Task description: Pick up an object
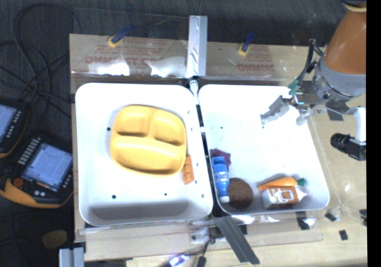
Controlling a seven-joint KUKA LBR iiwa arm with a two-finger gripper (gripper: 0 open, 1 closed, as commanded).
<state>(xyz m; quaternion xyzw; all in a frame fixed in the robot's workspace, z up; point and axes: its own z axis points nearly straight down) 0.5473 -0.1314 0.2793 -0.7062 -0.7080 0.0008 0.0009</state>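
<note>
- The small orange-and-white carton (pixel 282 192) lay near the right white bin's (pixel 256 105) front wall, beside a brown round ball (pixel 240 192) and a blue tube (pixel 221 177).
- It looked light and crushable; its flat sides seemed the best hold.
- The gripper (pixel 271 115) hovered above the bin's far end, well apart from it, holding nothing.
- The left bin (pixel 95 200) held a yellow divided plastic tray (pixel 149 139).

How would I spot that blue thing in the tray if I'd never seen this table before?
Find the right-hand white bin, the one under the gripper. Look along its near left corner, beside the divider between the two bins: the blue bottle lies there, lengthwise. A round brown ball sits just to its right and an orange and white carton further right; it is the only blue item.
</note>
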